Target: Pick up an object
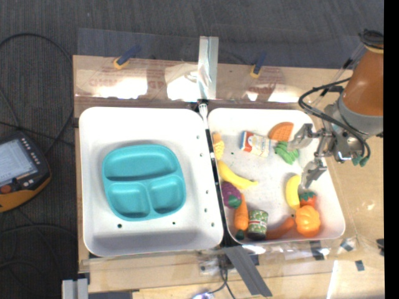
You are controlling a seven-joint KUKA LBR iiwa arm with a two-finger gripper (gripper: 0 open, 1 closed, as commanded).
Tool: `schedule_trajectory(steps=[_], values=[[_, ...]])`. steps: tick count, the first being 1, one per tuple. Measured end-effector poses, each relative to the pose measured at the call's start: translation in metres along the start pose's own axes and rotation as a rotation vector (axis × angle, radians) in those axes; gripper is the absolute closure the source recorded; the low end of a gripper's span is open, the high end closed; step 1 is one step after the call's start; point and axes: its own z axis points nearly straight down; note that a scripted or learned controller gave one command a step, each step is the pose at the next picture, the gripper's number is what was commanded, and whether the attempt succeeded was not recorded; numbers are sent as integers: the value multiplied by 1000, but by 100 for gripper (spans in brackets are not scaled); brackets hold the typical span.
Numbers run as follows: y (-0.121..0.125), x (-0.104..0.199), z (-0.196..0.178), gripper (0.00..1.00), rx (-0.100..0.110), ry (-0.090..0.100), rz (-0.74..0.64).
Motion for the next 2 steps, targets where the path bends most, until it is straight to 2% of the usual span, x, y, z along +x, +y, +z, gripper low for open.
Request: schedule_trajectory(steps=[1, 2], values=[[-33, 23, 134, 0, 1, -4, -26], [-15, 35, 135, 0, 6, -17, 144]])
